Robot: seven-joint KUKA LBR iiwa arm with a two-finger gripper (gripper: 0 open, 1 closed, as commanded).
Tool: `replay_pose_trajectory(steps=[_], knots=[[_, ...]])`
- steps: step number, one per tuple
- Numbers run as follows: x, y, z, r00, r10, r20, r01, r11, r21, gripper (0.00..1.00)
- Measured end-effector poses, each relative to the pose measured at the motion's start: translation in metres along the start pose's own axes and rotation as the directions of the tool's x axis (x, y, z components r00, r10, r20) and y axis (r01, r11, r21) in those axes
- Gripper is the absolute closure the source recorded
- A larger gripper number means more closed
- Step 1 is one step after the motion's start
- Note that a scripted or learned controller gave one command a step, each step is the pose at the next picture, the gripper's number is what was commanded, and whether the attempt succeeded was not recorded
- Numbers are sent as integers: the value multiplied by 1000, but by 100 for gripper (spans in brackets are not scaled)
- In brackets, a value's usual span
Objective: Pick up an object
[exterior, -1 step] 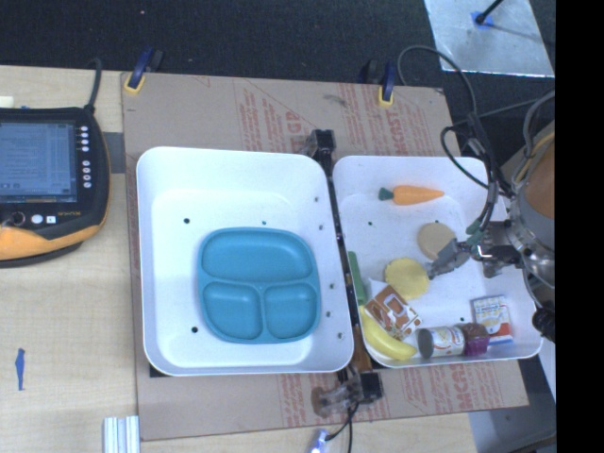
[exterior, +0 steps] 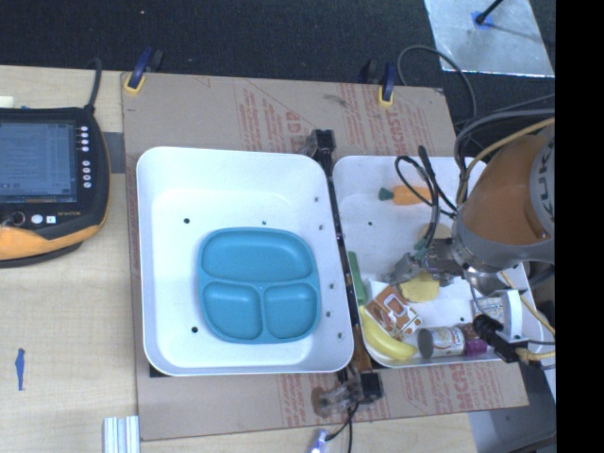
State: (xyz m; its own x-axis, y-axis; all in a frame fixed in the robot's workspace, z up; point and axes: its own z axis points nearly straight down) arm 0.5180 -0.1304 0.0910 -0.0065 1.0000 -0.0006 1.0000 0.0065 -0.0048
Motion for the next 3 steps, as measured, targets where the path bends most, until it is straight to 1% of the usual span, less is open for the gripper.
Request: replay_pose_trajectory(steps=[1,2,3], knots=[[-1,0,-10,1000,-3,2,3,1000,1,100],[73,28,-101,1000,1,-1,-1,1000,-3,100],[115,9,-125,1000,0,0,0,1000,-2,100]])
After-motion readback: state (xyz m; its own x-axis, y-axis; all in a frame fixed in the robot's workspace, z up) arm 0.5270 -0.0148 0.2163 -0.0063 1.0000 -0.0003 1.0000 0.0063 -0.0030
